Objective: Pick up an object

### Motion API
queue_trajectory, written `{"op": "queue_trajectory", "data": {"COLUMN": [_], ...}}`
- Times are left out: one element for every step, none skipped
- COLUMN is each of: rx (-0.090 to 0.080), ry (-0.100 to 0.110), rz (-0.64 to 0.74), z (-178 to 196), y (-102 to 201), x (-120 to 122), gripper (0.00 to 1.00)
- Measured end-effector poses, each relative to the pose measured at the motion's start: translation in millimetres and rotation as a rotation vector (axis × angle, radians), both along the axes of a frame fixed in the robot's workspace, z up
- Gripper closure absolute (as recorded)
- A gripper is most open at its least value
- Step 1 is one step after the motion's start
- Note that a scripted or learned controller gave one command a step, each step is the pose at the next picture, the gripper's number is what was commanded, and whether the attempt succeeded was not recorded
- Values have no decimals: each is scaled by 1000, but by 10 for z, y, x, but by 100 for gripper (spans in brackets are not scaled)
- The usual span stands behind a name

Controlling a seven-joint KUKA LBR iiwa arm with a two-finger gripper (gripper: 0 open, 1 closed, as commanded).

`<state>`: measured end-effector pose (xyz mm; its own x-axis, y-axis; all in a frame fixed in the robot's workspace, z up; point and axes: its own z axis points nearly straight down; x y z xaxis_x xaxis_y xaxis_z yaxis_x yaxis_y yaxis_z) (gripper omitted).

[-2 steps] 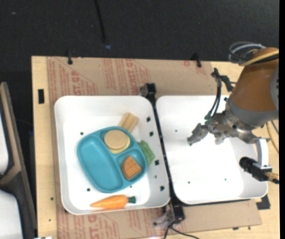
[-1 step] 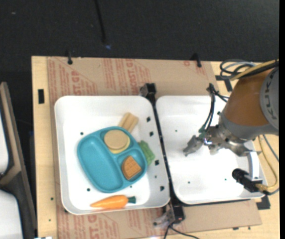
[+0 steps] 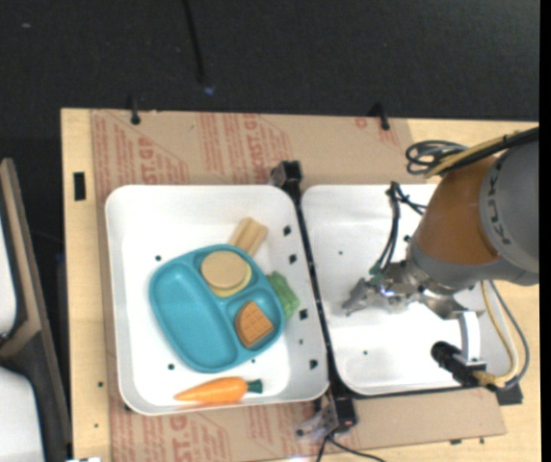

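Bench (image 3: 83,258): pale wood, with printed brown cardboard under the bins. Matte, flat.

Left bin (image 3: 126,258): shallow white plastic, rounded corners, smooth. All the loose objects lie here. Landmark from here on is the tray.

Right bin (image 3: 353,354): same make, just right of the left bin, a black divider rail between them. The arm is over it.

Arm (image 3: 507,219): grey casing, orange band above the wrist, glossy, bulky; black cables loop around it. It reaches in well right of the tray.

Tray (image 3: 194,320): teal plastic, rounded, divided into compartments, smooth and slightly shiny. Sits about mid left bin.

Gripper (image 3: 357,298): metallic, small, low over the right bin floor, well apart from the tray. Too small and blurred to read; I cannot tell whether it is parted or closed. Nothing visible in it.

Carrot (image 3: 216,390): orange, tapered, green stub at its right end. Looks like moulded toy plastic. Lies just below the tray.

Round biscuit (image 3: 225,270): tan disc, matte, in the tray's upper compartment.

Waffle piece (image 3: 253,323): orange-brown, grid-textured, in the tray's right compartment.

Wooden block (image 3: 249,234): pale tan, squarish, touching the tray's upper edge.

Green piece (image 3: 283,295): small, leafy-looking, at the tray's right rim; shape unclear.

Progress, judged: nothing picked. Every candidate object lies in the left bin, untouched by the arm. Left to do: choose one, move across the rail, descend, grip, lift. The carrot or block, lying free of the tray, look the easier grabs.
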<state>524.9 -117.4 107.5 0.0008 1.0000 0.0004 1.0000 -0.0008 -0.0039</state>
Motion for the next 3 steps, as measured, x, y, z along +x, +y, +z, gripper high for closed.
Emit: {"op": "queue_trajectory", "data": {"rx": [-1, -1, -1], "ry": [-6, -8, -10], "rz": [-1, 0, 1], "z": [130, 553, 1180], "y": [-7, -31, -26], "x": [15, 33, 48], "gripper": [100, 100, 100]}}
